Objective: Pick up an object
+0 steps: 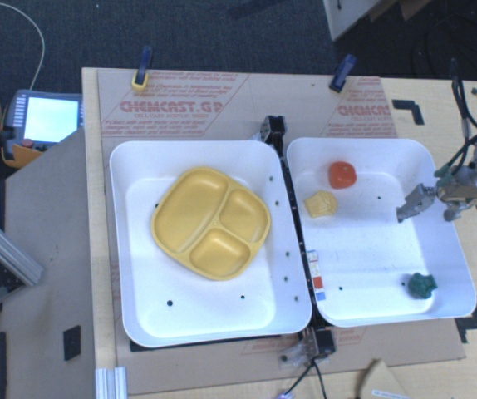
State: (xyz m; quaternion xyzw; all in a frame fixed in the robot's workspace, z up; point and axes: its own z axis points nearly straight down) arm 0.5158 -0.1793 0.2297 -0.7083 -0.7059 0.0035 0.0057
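The right bin [438, 302] holds three small things: an orange-red ball [342, 174] near its back, a pale yellow chunk [321, 204] just in front of the ball, and a dark green lump [422, 285] in the front right corner. My gripper [430, 213] hovers over the right side of this bin, about level with the yellow chunk and well to its right. Its two fingers are spread open with nothing between them. The green lump lies below the gripper in the view, apart from it.
The left bin [139, 306] holds a yellow divided plate [212, 221]. A black divider strip [292, 231] runs between the bins. Blue clamps [342, 72] sit on the cardboard behind the bins. Cables hang at the far right by the arm.
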